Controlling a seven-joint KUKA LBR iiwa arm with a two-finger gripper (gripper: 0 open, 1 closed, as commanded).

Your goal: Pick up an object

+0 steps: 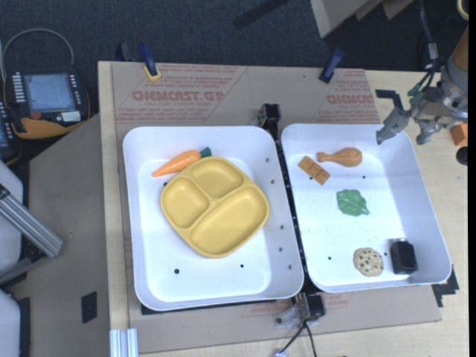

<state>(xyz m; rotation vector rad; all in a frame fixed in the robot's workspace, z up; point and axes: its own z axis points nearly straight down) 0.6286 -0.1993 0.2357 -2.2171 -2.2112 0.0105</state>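
the bench board bears red print reading "chemcast gp", repeated at its right. the gripper hovers over the right bin's upper right corner, fingers spread wide, holding nothing. in that bin lie a chicken drumstick, a brown waffle piece, a green leaf, a cookie and a black block. the left bin holds a yellow divided plate with a carrot touching its upper left rim.
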